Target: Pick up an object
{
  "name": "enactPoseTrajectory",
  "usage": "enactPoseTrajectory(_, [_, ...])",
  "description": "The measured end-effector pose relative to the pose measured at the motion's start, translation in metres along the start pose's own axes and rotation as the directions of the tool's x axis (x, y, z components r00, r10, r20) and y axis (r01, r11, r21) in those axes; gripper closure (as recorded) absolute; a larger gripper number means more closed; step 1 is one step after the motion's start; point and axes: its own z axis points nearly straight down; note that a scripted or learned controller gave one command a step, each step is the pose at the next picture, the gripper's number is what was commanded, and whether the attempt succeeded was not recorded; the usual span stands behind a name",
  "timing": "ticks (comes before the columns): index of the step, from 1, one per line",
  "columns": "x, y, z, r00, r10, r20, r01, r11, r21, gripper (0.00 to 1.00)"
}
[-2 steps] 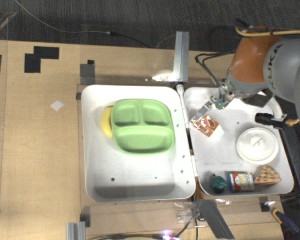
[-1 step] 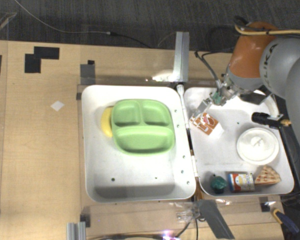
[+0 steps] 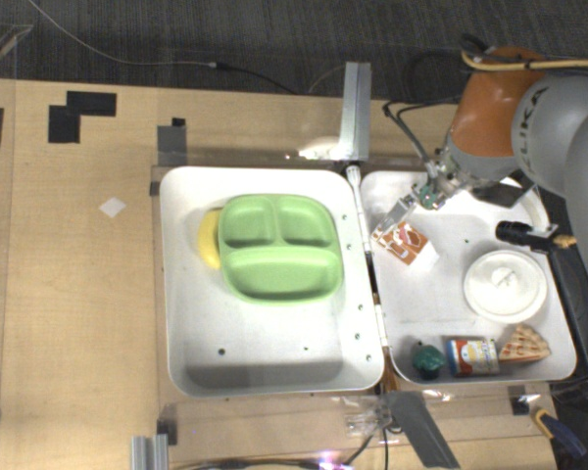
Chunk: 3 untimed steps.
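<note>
Across the bench, we are looking down on two shallow white bins. Sitting in the left bin (image 3: pixel 186 341) is a green plastic divided tray (image 3: pixel 279 246), hiding most of a yellow item (image 3: pixel 207 240). Our grey arm (image 3: pixel 559 130) is reaching into the right bin (image 3: pixel 441 292), its gripper (image 3: pixel 423 199) hanging just above a small red-and-white packet (image 3: pixel 402 242), apparently carrying nothing; we cannot tell its finger state. A round white lid (image 3: pixel 505 283), a small tin can (image 3: pixel 469 356), a pizza-slice toy (image 3: pixel 524 345) and a dark green lump (image 3: pixel 429 360) are lying nearby. We are judging a straight, centred descent onto the packet best.
</note>
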Motion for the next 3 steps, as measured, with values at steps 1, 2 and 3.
enactPoseTrajectory(1, [0.006,-0.010,-0.001,0.979,0.201,0.011,-0.201,0.979,-0.018,0.00])
enactPoseTrajectory(2, [0.021,-0.030,-0.002,0.939,0.343,0.018,-0.342,0.939,-0.029,0.00])
enactPoseTrajectory(3, [0.034,-0.046,-0.003,0.964,0.266,0.023,-0.265,0.964,-0.030,0.00])
